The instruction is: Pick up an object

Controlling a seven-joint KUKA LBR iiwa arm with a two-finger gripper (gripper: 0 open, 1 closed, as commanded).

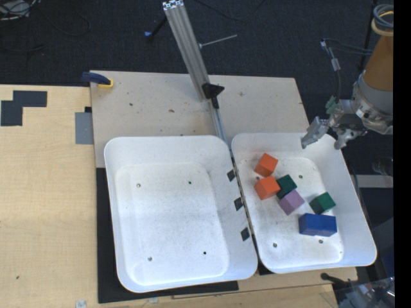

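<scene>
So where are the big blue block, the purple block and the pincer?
Big blue rectangular block (317, 224): camera view, its top face.
Small purple block (291, 201): camera view, its top face.
Pincer (325, 135): camera view, midway between fingertips.

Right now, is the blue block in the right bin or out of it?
In. The blue block lies on the right bin's floor, inside its rim, below the purple block.
</scene>
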